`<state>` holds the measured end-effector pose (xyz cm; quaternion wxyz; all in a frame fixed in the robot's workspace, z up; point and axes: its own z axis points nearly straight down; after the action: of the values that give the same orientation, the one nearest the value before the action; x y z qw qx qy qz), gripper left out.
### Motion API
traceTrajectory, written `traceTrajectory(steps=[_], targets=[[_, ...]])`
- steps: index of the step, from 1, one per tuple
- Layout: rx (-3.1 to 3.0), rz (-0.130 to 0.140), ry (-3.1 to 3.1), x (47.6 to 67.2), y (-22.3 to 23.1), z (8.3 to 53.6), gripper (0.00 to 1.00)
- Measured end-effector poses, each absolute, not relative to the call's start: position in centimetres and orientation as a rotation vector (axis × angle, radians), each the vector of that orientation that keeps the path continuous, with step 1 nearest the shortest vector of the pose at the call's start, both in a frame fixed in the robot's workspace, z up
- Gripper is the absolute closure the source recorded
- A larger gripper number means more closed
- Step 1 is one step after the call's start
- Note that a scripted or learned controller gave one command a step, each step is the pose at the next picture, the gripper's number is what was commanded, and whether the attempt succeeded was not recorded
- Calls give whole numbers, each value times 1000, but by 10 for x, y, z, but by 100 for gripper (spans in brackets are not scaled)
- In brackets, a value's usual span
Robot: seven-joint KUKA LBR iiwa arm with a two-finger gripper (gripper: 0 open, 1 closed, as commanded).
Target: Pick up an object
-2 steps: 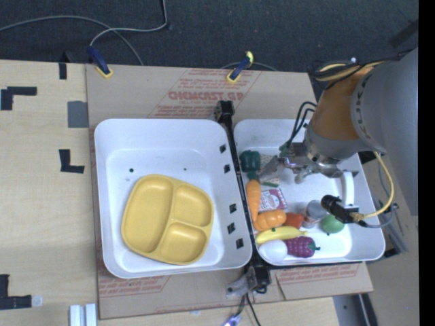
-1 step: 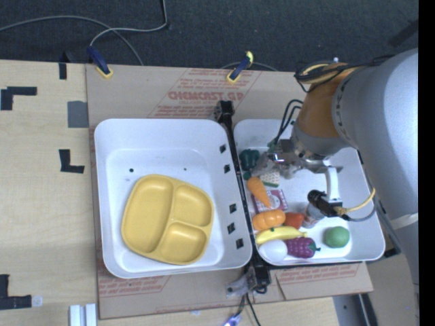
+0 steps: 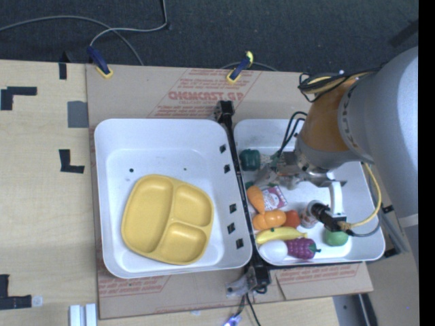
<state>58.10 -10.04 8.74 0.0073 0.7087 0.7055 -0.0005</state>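
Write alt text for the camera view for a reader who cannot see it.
A grey robot arm with an orange band reaches from the right over the right white bin, which holds toy food: a banana, purple grapes, a green apple. The left white bin holds a yellow divided plate.

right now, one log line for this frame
arm: over right bin | claw: state unclear | right bin: toy food, banana, grapes | left bin: yellow plate | pick: unconfirmed
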Motion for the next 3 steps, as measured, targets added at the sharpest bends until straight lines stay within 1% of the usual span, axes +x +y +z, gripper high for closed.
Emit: traceTrajectory(steps=[1, 2, 3], targets=[[2214, 1, 2209, 580, -101, 87, 0], [2219, -5, 2211, 586, -101, 87, 0], [2217, -1, 2217, 586, -98, 96, 100]])
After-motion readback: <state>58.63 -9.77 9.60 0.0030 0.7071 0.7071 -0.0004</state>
